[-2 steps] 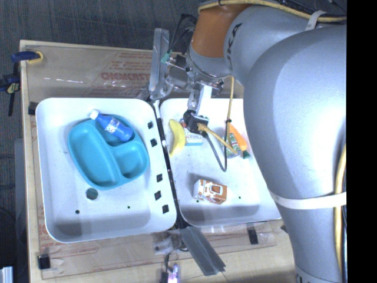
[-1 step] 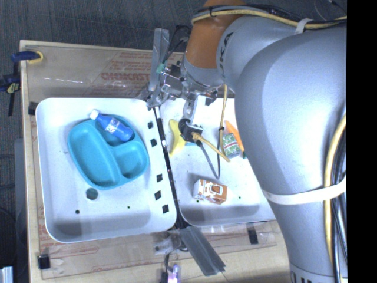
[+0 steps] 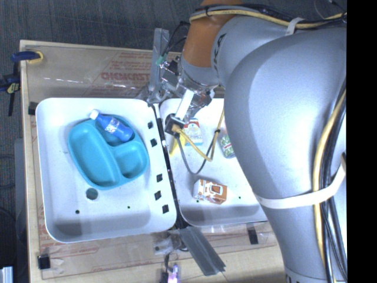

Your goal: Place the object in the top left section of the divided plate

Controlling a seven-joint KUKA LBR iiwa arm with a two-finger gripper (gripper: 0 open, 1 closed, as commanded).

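Blue bottle (image 3: 113,128) lies on side in upper compartment of blue divided plate (image 3: 88,158), white cap toward upper left. Plate sits in left bin (image 3: 53,211). Gripper (image 3: 158,87) over bins' shared wall, far end; open or clenched: cannot tell

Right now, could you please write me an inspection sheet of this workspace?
Surface: left bin and right bin stand side by side on the bench.
Job's things: the blue plate is in the left bin; a blue bottle lies in its upper section, white cap toward the rim.
Clutter: the right bin holds an orange packet, a white carton and a green packet.
Grippers: the gripper is over the wall between the bins, at their far end.
Cables: a yellow cable loops over the right bin.
Surroundings: a blue clamp sits on the bench's far left corner; dark floor beyond.
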